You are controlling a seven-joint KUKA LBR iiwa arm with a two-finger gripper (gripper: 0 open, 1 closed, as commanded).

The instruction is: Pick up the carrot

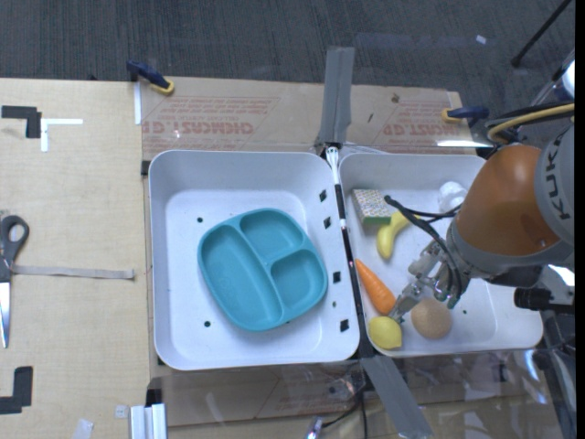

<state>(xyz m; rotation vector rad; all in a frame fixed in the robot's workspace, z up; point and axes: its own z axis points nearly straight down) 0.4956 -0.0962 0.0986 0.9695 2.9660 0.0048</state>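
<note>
The orange carrot lies in the right bin close to its left wall, pointing up-left. My gripper hangs low just to the right of the carrot, over the gap between it and a tan egg-shaped object. Its fingers stand open and I see nothing held between them. The grey arm with its orange band covers the bin's right part.
In the right bin, a yellow lemon sits right below the carrot's thick end. A banana, a sponge and a white object lie further back. The left bin holds a teal divided plate.
</note>
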